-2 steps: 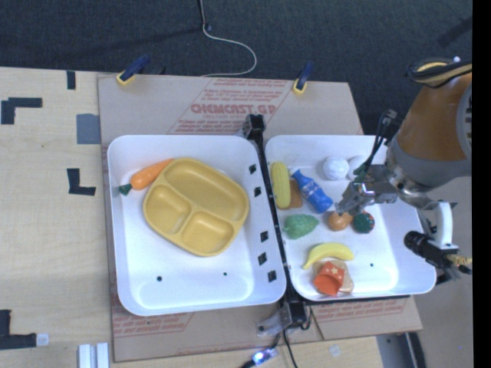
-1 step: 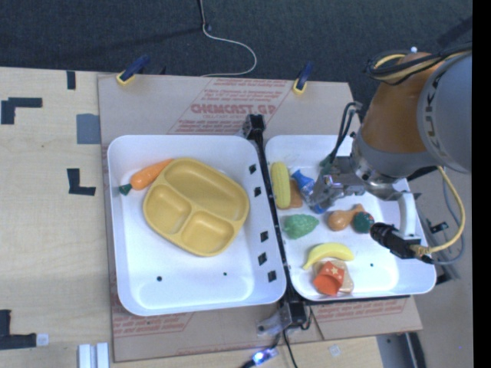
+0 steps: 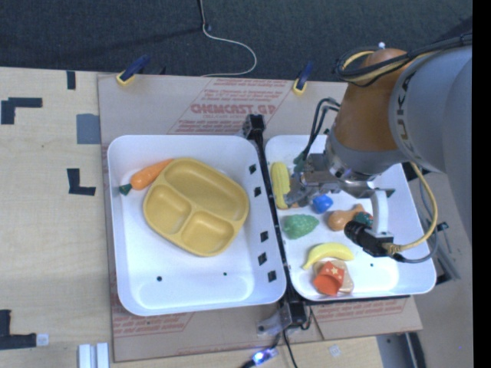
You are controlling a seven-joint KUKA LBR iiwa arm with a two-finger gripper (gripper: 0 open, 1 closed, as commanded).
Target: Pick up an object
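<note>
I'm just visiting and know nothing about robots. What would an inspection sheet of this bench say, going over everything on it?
Surface: two shallow white bins, left bin and right bin, side by side on a cardboard sheet.
Job's things: right bin holds corn cob, blue ball, green leaf-shaped piece, brown pear-shaped piece, banana, red-and-white piece.
Clutter: left bin holds yellow divided tray, with a carrot at its upper left edge.
Claw: claw low over the right bin, near corn cob and blue ball; finger state unclear.
Cables: yellow cable looping by the wrist; thin white cord above the bench.
Surroundings: dark cloth behind.
</note>
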